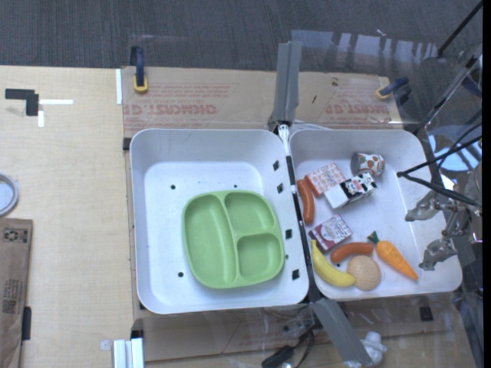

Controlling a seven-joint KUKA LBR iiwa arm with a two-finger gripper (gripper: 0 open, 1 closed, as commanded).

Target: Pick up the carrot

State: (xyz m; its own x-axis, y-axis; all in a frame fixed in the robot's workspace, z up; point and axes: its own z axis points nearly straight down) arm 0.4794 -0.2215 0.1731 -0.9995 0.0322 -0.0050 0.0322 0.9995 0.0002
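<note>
Carrot [397, 258] near right corner, touching sausage [350, 251] and bun [364, 273]; pincer [439, 228] state unclear; crowding risks wrong grab.

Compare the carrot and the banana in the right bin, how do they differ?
The carrot is orange with a green top; the banana is yellow. The carrot is straight and tapered, the banana curved. The carrot lies nearer the bin's right wall, the banana nearer the divider. Both lie flat near the front edge.
</note>
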